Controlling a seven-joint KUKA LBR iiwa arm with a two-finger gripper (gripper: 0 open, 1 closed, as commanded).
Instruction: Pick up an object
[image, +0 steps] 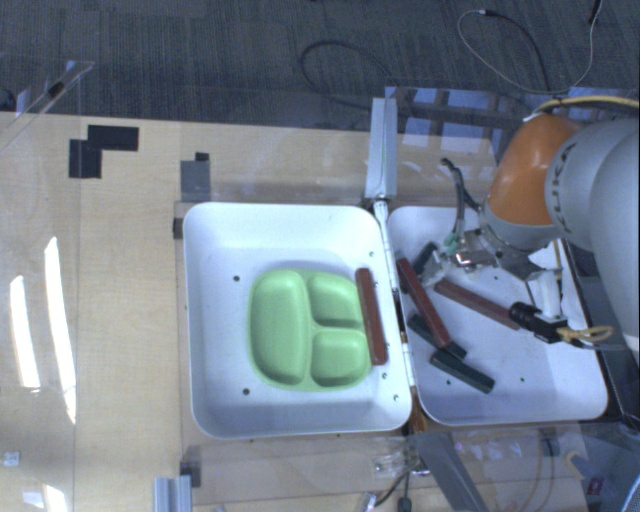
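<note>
The black block (462, 368) lies near the front of the right bin (520, 405), touching a brown stick (421, 298). The hand (452, 252) hovers at this bin's back; how open it is I cannot tell. It should descend straight over one stick, away from the wall

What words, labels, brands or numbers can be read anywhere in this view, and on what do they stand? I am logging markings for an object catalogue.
No readable text anywhere.
Green divided tray in the left bin: plain, no marking.
Brown sticks and dark tools in the right bin: none legible.
Black patches on the bench: solid shapes, no writing.
Arm: no label visible.
</note>
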